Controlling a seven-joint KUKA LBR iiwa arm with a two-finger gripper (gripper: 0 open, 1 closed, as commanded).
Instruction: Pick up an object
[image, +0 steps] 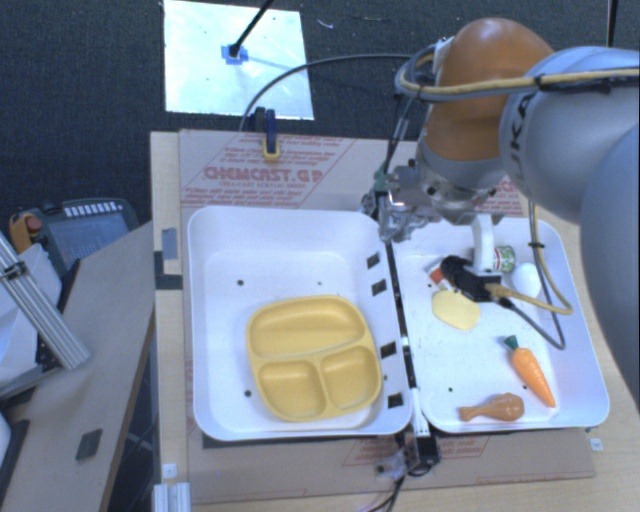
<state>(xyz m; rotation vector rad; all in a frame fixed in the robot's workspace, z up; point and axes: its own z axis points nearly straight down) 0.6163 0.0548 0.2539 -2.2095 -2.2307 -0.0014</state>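
End effector (396, 218) hangs over the far-left corner of the right shallow white bin (450, 372), right by the divider w/ the left shallow white bin (225, 255). Open or closed: can't tell, the wrist blocks it. Nothing seen held.

Nearest candidate, in my judgement, is the pale yellow flat rounded piece (456, 311). It lies toward the near side and a bit to view-right of the end effector, so the move would be a short diagonal plus a drop. It's nearly round w/ no strong long axis, lies flat on the bin floor and looks thin, so prob. hard to pinch.

Other options sit farther on, same direction:
- Orange plastic carrot w/ green top (531, 373): long axis diagonal, leaf end toward the arm, tip toward the near-right corner.
- Brown plastic drumstick (493, 408): close to the near wall, axis approx. left-right.

All three lie apart from each other. The yellow three-compartment plastic tray (312, 356) is in the left bin.
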